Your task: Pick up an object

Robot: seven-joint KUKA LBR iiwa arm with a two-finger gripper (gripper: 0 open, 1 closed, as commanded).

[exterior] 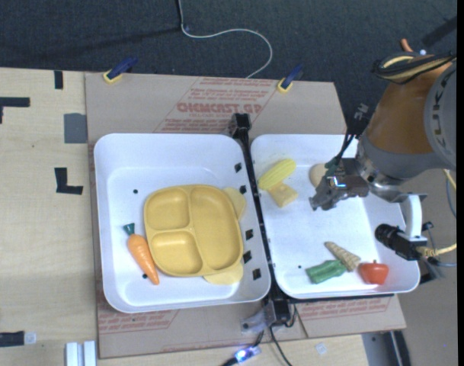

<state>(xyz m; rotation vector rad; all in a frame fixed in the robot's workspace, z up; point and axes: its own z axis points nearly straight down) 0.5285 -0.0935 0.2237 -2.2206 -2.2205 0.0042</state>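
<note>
My gripper (325, 197) hangs over the middle of the right bin (292, 280), its dark fingers pointing down-left with nothing visibly between them. A yellow corn cob (277, 172) and a pale yellow cheese block (283, 196) lie to its left. A beige egg-like object (317, 175) sits just above the gripper, partly hidden by the wrist. Near the bin's front edge lie a green piece (324, 271), a tan cone (343, 255) and a red tomato (374, 272).
The left bin (110, 166) holds a yellow divided plate (192, 229) and an orange carrot (142, 255). A black divider (254, 219) runs between the bins. The arm's grey and orange body (411, 120) fills the right side above the right bin.
</note>
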